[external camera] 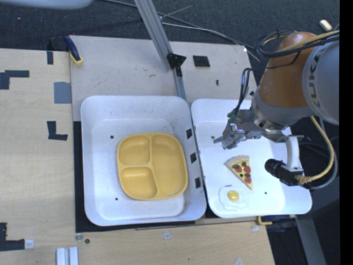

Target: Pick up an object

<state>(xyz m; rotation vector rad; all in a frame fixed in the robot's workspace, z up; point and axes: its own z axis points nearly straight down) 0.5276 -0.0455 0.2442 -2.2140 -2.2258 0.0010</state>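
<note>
The claw (230,138) hung over the right bin (205,148), in its far part, and I cannot tell its state from this view. The pizza slice (241,170) lay flat on the bin floor just near and a little right of the claw, its long axis running from far-left to near-right. A fried egg (232,196) lay nearer still. The yellow plate (151,165) sat in the left bin (99,148).
</note>
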